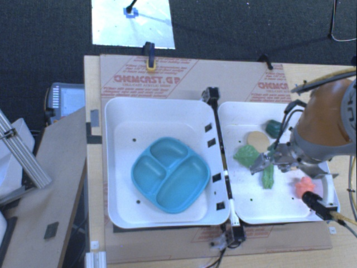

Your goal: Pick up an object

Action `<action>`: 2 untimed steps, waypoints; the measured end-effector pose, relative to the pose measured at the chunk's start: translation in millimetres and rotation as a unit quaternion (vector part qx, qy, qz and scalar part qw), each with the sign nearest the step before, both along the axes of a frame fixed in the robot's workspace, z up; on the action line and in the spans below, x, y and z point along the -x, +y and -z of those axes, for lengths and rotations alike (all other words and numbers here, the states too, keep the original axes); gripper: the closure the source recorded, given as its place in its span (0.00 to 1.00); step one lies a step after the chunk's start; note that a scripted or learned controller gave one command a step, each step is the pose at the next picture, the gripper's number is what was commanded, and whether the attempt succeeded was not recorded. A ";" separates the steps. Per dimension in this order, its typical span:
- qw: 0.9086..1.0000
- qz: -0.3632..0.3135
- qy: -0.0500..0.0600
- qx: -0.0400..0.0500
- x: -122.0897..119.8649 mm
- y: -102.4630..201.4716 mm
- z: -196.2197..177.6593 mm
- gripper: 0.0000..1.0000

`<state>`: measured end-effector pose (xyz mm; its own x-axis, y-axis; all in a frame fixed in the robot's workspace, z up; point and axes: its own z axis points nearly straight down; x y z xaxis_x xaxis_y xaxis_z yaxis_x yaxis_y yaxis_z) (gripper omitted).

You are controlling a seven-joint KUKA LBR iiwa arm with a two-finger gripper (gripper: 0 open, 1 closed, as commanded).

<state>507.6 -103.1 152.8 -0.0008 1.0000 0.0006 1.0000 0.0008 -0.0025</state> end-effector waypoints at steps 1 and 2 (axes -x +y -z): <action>1.000 0.000 0.001 0.000 5.7 5.1 44.8 0.00; 1.000 0.000 -0.002 0.000 4.1 4.5 32.1 1.00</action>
